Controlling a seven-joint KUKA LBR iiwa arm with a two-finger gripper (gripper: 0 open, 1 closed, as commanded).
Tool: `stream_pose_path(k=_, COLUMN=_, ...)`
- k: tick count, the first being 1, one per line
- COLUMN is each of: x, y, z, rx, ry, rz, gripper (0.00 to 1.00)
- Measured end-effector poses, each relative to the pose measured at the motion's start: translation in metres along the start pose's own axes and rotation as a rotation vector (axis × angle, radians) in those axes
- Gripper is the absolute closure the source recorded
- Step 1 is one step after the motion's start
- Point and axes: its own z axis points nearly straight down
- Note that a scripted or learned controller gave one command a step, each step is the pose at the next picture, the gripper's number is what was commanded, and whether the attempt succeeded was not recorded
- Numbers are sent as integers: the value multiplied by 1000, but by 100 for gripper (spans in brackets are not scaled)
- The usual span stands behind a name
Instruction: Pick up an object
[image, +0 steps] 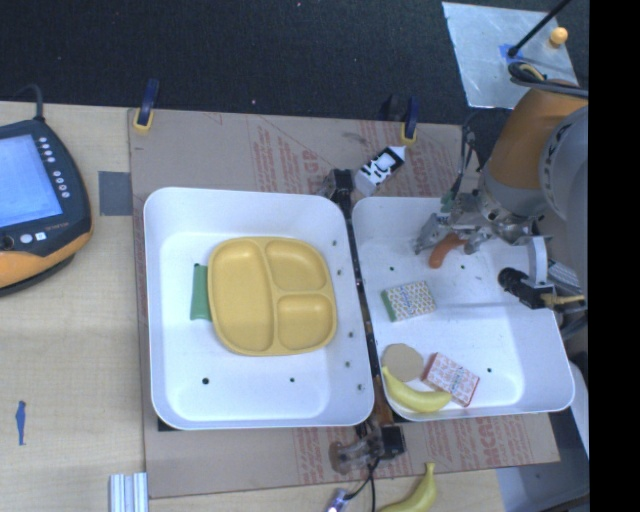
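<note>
My gripper is low over the far part of the right bin, its grey fingers spread open. A small orange sausage-shaped piece lies on the bin floor right under it, sticking out toward the front-left between the fingers; they are not closed on it. Further forward in the same bin lie a green-patterned block, a tan disc, a yellow banana and a red-patterned card.
The left bin holds a yellow divided plate lying on a green flat piece. A black-and-white tag sits behind the bins. Another banana lies in front, and a pendant tablet is at far left.
</note>
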Motion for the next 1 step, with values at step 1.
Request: stream_pose_path(k=1, x=19, y=0, z=0, rx=5, ry=1, rz=-2, gripper=0)
